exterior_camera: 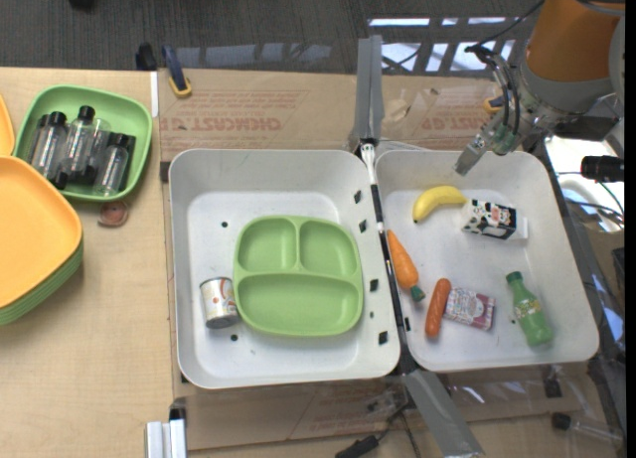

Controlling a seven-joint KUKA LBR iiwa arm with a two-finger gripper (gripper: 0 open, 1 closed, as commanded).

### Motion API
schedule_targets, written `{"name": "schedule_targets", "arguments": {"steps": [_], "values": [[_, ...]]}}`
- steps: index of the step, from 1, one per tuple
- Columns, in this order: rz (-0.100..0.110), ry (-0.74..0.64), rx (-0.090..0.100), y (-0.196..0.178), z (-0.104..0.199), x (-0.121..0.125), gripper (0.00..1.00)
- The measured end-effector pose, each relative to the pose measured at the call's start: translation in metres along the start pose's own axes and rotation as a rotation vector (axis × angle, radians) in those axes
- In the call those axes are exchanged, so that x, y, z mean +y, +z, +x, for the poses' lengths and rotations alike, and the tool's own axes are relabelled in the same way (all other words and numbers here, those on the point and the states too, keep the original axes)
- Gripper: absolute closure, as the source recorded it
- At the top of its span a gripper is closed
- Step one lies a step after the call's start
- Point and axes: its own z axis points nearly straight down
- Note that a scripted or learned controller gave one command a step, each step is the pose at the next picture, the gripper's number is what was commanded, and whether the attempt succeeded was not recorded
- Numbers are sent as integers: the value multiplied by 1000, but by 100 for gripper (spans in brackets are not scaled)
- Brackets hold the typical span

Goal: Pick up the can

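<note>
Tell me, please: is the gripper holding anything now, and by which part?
Nothing is held. The gripper hangs over the right bin's far edge; the can lies in the left bin.

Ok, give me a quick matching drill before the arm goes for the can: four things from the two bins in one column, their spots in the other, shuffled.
Things:
1. can
2. banana
3. green bottle
4. green divided plate

Places:
A. right bin, near its front right corner
B. left bin, against the plate's left edge
C. right bin, toward its back
D. middle of the left bin

Pairs: 1-B, 2-C, 3-A, 4-D
</note>
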Motion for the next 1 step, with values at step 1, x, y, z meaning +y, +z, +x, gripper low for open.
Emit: {"name": "schedule_targets", "arguments": {"steps": [1], "values": [[2, 41, 3, 9, 28, 18, 100]]}}
